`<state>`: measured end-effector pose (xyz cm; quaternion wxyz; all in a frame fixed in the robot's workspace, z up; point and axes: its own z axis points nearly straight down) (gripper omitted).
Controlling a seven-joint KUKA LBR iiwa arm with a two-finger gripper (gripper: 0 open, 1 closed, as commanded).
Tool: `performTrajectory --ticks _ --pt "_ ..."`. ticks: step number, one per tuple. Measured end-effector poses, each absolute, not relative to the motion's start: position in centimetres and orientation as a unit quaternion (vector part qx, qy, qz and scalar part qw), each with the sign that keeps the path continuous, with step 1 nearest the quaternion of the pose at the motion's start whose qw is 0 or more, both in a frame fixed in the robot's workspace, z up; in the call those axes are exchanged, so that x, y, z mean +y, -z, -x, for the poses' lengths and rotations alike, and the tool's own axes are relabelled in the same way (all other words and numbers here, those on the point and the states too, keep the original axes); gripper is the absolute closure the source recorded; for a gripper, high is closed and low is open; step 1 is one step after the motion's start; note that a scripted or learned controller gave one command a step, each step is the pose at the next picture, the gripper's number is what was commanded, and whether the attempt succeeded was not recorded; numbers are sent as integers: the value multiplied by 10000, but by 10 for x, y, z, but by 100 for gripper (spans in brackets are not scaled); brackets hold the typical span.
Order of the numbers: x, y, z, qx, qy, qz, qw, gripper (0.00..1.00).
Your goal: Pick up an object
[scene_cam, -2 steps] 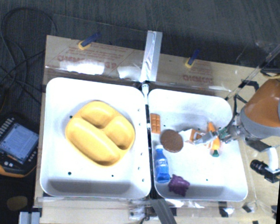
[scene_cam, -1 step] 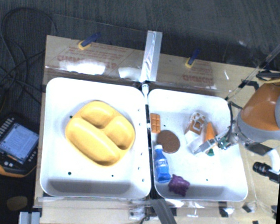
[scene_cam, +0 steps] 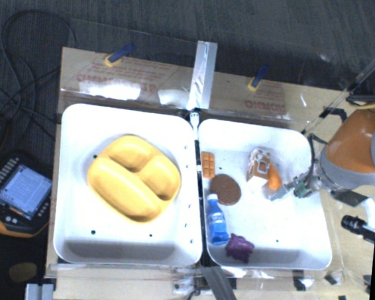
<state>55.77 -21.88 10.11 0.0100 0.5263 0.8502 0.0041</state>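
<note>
Blue bottle [scene_cam: 216, 221] lies in right bin [scene_cam: 310, 249], long way pointing up-down. Arm [scene_cam: 355, 153] bends in from right. Pincer [scene_cam: 283, 188] low by orange thing [scene_cam: 274, 178]; grip can't tell.

Bottle [scene_cam: 217, 220] in right bin [scene_cam: 310, 249]

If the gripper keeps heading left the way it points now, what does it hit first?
Most likely the orange object just left of the gripper, with the gingerbread-house toy right behind it; height is hard to judge from above.
</note>
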Motion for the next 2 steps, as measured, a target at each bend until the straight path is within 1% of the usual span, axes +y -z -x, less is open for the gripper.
performTrajectory --ticks 1,2 --pt "-159 -91 -531 8630 -8 -5051 80 100" --pt "-69 -183 -535 8297 4 -5582 -3 100"
